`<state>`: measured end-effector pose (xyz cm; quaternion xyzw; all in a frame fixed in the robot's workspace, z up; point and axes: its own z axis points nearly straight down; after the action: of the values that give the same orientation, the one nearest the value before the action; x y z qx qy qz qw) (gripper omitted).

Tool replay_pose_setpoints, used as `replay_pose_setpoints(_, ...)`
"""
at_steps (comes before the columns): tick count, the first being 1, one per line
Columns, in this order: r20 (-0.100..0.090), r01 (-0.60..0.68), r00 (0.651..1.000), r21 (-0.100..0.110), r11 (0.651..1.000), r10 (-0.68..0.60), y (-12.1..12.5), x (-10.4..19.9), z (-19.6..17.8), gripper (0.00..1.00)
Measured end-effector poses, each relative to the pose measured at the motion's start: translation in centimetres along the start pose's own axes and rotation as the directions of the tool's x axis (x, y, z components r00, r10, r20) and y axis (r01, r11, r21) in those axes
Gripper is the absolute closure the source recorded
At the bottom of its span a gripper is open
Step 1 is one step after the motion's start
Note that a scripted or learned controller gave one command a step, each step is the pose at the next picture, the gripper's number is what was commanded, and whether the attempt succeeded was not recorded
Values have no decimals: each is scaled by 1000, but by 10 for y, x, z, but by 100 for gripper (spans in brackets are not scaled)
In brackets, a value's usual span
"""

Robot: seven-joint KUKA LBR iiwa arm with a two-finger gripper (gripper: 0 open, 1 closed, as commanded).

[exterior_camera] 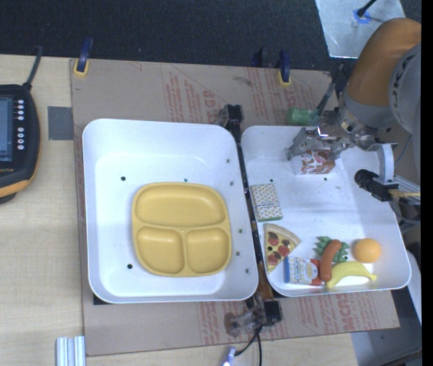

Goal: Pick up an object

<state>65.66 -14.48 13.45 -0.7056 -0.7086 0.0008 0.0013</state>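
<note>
The gripper (317, 145) hovers low over a small packet (317, 162) in the right bin (369, 227); jaws' state unclear; centre, then lift straight

1. You can see faint red printing running along the edges of the brown cardboard sheet (163, 90) under the bins, but it is too small to read.
2. The small carton (299, 271) in the right bin's near corner carries printing, perhaps a label; none is legible.
</note>
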Motion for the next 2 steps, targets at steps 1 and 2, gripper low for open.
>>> replay_pose_setpoints(1, 0, 2, 1000, 1, 1000, -2, 0, -1, -11, 100)
replay_pose_setpoints(2, 0, 1, 1000, -1, 1000, -1, -17, 68, -58, 100)
